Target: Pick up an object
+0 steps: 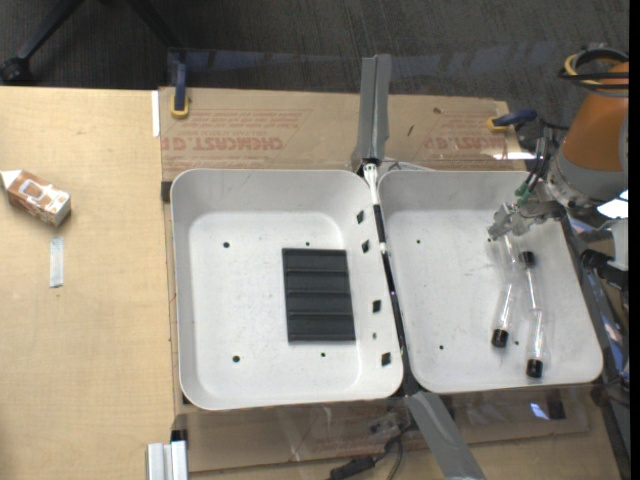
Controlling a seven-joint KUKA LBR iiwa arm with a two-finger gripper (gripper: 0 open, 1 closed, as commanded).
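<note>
The gripper (512, 220) hangs over the upper right part of the right bin (440, 268), a thin metallic shape below the arm's orange band (592, 133); whether it is open or closed cannot be told from this blurred, glinting patch. Just below it, on the bin floor, lie two clear plastic tubes (520, 308), each slim and round with a small black cap at its lower end, set side by side and nearly parallel, slanting slightly toward the bin's lower right corner. Their upper ends sit close under the gripper, and it is unclear whether anything touches them. The right bin is a shallow white tray with rounded corners and a smooth, faintly scuffed floor. The left bin (200, 268), the same shape and finish, holds one dark rectangular block (320, 295) near its middle, ribbed across into four flat bands. Small black dots mark the floors of both bins. The two bins meet along a grey metal bar (375, 118), and brown printed cardboard (260, 133) lies behind them. Well apart on the pale wooden tabletop (80, 368) to the left sit a small orange-and-white carton (38, 197) and one thin pale strip (56, 264).
</note>
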